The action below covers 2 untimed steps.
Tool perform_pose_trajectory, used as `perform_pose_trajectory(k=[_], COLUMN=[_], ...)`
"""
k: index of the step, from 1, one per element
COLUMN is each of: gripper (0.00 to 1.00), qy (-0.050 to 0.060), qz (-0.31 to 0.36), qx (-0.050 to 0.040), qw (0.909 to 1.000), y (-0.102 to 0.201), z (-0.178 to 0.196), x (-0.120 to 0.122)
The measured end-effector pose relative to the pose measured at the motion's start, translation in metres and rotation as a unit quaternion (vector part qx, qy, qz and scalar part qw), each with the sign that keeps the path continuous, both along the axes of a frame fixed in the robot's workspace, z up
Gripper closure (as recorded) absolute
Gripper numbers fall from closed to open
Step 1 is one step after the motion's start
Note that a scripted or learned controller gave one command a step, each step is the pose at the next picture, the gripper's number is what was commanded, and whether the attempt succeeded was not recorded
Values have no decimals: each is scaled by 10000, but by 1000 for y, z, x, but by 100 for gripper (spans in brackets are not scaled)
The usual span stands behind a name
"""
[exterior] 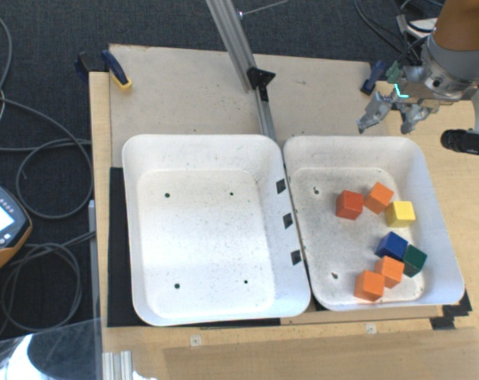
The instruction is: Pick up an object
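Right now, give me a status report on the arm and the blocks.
Gripper open, holding nothing, above right bin's far rim. Seven blocks in that bin, nearest the red block. Nothing in the way.

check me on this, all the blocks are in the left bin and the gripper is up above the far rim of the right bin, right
Not quite: the camera view shows the blocks lying in the right bin, not the left bin. The rest holds: the gripper is above the far rim of the right bin, with open fingers.
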State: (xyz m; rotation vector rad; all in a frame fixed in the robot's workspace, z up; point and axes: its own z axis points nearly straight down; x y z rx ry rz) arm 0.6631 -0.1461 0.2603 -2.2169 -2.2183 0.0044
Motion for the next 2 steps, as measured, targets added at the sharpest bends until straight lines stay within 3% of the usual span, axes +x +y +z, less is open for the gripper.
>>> perform_pose_trajectory(k=[1,2], gripper=[0,0], qy=[-21,4], qz=[5,-1], qx=[-9,-1], qw=[10000,10000], y=[0,6], z=[3,-54], x=[1,-7])
